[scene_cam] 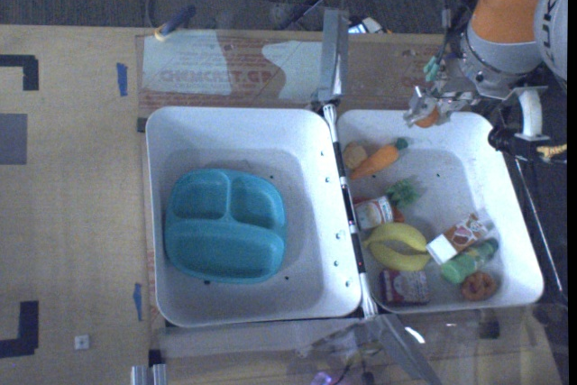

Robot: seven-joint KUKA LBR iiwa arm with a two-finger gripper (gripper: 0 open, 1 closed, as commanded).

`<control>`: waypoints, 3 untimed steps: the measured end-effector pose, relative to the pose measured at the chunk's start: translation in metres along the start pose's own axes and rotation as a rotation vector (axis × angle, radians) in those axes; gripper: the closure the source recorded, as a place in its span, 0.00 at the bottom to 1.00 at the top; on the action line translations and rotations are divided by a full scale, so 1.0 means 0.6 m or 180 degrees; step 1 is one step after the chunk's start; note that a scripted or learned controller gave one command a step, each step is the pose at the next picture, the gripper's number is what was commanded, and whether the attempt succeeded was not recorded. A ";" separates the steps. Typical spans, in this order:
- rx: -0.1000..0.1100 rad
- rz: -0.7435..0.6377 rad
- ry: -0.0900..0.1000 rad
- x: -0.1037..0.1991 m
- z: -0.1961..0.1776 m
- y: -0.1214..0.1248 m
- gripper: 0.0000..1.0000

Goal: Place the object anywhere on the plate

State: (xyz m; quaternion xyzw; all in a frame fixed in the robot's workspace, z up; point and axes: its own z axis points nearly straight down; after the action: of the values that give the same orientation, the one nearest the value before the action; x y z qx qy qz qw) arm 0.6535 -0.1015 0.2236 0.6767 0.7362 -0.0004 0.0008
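presently, my gripper [431,110], something small and orange pinched in it: seemingly light, stiff, maybe slippery; destined for the plate [225,225].

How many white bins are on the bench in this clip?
2. The left bin holds the teal plate; the right bin holds the toy foods, with the claw above its far rim.

The light wooden worktop [72,221] carries two shallow white bins side by side, the left bin [162,140] and the right bin [518,257] touching each other, and some blue tape pieces [122,78] and black marks [22,72] lie on it.
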 end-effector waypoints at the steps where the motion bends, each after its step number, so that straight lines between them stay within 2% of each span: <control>1: 0.0007 -0.0768 0.0009 0.094 0.065 -0.073 1.00; 2: -0.0010 -0.1372 0.0003 0.274 0.064 -0.041 1.00; 3: 0.0005 -0.1834 0.0009 0.383 0.077 -0.123 1.00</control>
State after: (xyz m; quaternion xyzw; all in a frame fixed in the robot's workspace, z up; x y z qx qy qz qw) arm 0.5606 0.1213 0.1768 0.4396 0.8982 -0.0003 -0.0010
